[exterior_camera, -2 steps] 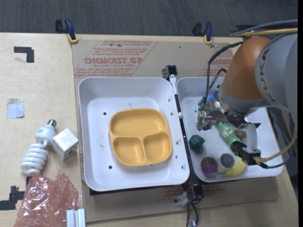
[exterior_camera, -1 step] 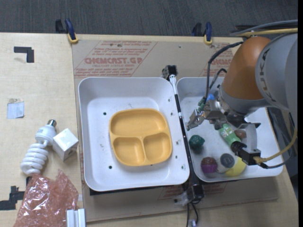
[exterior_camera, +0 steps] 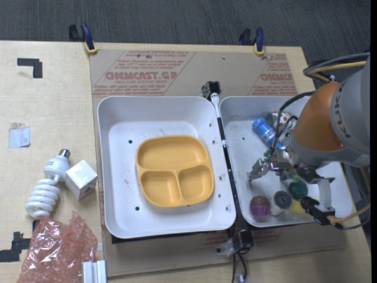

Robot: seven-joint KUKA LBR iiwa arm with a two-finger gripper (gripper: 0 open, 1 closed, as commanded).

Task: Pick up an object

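Observation:
My gripper (exterior_camera: 259,170) hangs low inside the right bin (exterior_camera: 235,114), near its middle, on the grey arm with the orange band (exterior_camera: 315,122). A blue object (exterior_camera: 263,128) lies just behind it toward the bin's far side. In the near part of the bin sit a purple and pink ball (exterior_camera: 260,205), a dark round cap-like item (exterior_camera: 283,200) and a green object (exterior_camera: 296,188). The arm hides part of the bin's right side. No object shows in the gripper.
The left bin (exterior_camera: 112,158) holds a yellow divided plate (exterior_camera: 175,171). On the bench at the left lie a spiral light bulb (exterior_camera: 48,184), a small white box (exterior_camera: 81,178) and a crumpled pink bag (exterior_camera: 56,252). A divider (exterior_camera: 222,143) separates the bins.

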